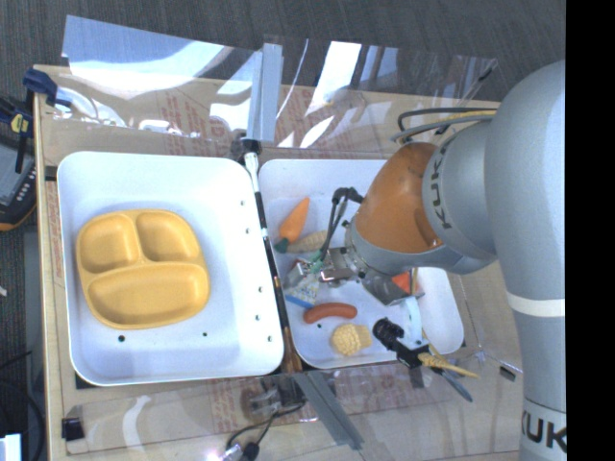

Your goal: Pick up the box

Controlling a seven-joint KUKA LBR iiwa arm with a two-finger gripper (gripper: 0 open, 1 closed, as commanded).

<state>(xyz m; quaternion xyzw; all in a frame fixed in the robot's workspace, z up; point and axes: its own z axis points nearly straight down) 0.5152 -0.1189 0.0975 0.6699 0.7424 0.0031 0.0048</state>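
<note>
The box (302, 277) cannot be made out with certainty. The likeliest candidate is a small pale thing with greenish and dark print near the left wall of the right bin (327, 165), about halfway down. Only its left part shows, because the gripper (325, 273) sits right over it and covers the rest. The shape of this thing is too broken up by the metal parts above it to tell its edges or how it lies.

The gripper points toward the bin's left side, low over that pale thing. Whether it is open or closed, and whether it has hold of anything, cannot be told, since its tip is lost in clutter and shadow. The arm (452, 200), with its orange band, hides the middle and upper right of the bin.

A red-orange thing (405, 282) peeks out from under the arm's lower edge, mostly hidden and unidentifiable. An orange carrot (295, 218) lies tilted above the gripper, with a pale yellowish thing (307, 243) just below it, partly covered. A reddish sausage (331, 311) lies just below the gripper, and a yellow corn cob (351, 338) lies near the bin's bottom edge.

The left bin (144, 173) holds a yellow tray (144, 267) with three compartments, well apart from the gripper. The bench (192, 406) is cut off at the bottom of the view.
</note>
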